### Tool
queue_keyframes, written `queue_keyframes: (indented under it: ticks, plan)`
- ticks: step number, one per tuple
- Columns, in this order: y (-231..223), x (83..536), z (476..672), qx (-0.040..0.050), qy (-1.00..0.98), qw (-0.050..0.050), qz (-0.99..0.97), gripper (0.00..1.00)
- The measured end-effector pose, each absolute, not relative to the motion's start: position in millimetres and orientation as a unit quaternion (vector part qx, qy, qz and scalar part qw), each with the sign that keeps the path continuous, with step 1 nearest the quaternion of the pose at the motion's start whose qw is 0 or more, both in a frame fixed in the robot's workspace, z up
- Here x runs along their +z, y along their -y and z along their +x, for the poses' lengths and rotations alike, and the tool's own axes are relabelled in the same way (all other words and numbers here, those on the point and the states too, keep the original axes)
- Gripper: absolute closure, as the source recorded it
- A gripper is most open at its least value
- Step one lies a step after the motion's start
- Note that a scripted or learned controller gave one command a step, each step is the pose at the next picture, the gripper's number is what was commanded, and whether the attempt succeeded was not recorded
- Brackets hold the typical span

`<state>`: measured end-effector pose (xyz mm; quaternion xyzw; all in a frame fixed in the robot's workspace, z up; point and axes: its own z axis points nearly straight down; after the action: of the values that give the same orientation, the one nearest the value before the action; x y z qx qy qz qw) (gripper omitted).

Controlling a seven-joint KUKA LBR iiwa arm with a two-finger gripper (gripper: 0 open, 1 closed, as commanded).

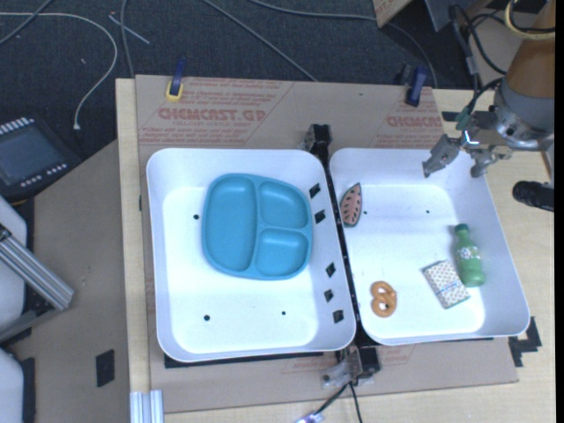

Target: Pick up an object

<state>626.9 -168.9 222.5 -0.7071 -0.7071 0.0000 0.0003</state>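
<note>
Presently the gripper (458, 157) hangs at the upper right of the frame over the right bin's (507, 311) far rim, fingers spread wide, nothing between them. Green bottle (468, 256) lies lower right, touching a patterned packet (445, 283). Risk: closing there could catch both or skid off the bottle's rounded side.

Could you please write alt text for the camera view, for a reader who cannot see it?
The robot's open hand hovers over the right bin's far edge, holding nothing. That bin holds a green bottle, a patterned packet, a pretzel and a watermelon slice; the left bin holds a blue divided plate.
</note>
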Motion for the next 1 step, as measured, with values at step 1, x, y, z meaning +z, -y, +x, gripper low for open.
queue_keyframes:
  ticks: [1]
  plan:
    - [166.7,180.0,629.6,0.0013,0.707,0.002,-0.707,0.0]
